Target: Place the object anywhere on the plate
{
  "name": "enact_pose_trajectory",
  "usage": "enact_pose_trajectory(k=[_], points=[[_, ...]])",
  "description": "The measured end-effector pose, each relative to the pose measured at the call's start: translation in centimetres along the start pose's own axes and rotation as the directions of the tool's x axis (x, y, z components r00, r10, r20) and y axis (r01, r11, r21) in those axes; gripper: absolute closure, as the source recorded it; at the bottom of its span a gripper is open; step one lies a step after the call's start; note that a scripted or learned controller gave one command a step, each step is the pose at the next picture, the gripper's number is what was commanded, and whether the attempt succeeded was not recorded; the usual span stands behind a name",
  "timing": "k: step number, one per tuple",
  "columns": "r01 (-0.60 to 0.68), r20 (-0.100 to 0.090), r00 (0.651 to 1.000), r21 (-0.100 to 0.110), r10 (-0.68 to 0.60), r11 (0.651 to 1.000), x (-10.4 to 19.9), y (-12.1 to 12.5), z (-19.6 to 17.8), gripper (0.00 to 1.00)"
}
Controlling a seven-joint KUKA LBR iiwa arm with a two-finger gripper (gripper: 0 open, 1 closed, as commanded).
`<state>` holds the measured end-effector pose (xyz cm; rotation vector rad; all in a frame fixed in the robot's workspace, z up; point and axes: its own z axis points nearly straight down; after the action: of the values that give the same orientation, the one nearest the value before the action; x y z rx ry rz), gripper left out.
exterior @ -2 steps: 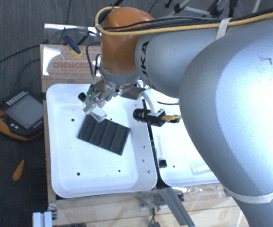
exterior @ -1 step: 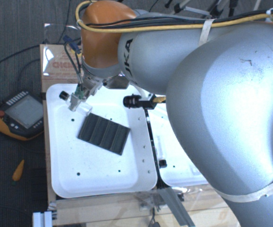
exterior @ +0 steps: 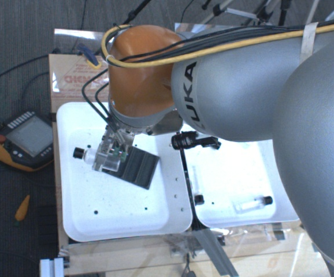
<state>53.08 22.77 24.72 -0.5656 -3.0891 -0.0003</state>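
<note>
Reaching down into the left bin (exterior: 74, 212) from beneath the orange band (exterior: 141, 68), with the gripper (exterior: 110, 153) low over the white floor. Cannot tell whether released or clenched: too blurred, and partly hidden under the wrist.

Overlapping the gripper on its view-left side, a small clear bottle (exterior: 85, 153), lying flat, black cap pointing away from the gripper toward the bin's left wall. Cannot tell whether grasped or merely touched. Lying off the plate, on the bare bin floor.

Just beside the gripper, down and to the view's right, the plate (exterior: 138, 168): dark, flat, rectangular, set askew, its near corner meeting the gripper in this view.

Farther right of the gripper, a black clip (exterior: 193, 140) over the seam between the bins. Well apart, down and right in the right bin (exterior: 225, 149), a clear vial (exterior: 252, 203) on its side. Far to the left, off the bench, a pendant (exterior: 22, 140) on the carpet.
</note>
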Motion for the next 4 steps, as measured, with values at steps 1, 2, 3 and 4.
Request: enact_pose_trajectory(k=[1, 2, 3, 4], points=[[0.379, -0.001, 0.925, -0.001, -0.379, 0.925, 4.4, -1.0, 1.5, 1.0], [0.555, 0.004, 0.832, -0.001, -0.555, 0.832, -0.2, 0.7, -6.1, 1.0], [0.597, -0.001, 0.802, -0.002, -0.597, 0.802, 4.0, -0.8, 3.4, 1.0], [0.819, 0.005, 0.573, -0.001, -0.819, 0.573, -3.0, 1.8, -6.7, 1.0]])
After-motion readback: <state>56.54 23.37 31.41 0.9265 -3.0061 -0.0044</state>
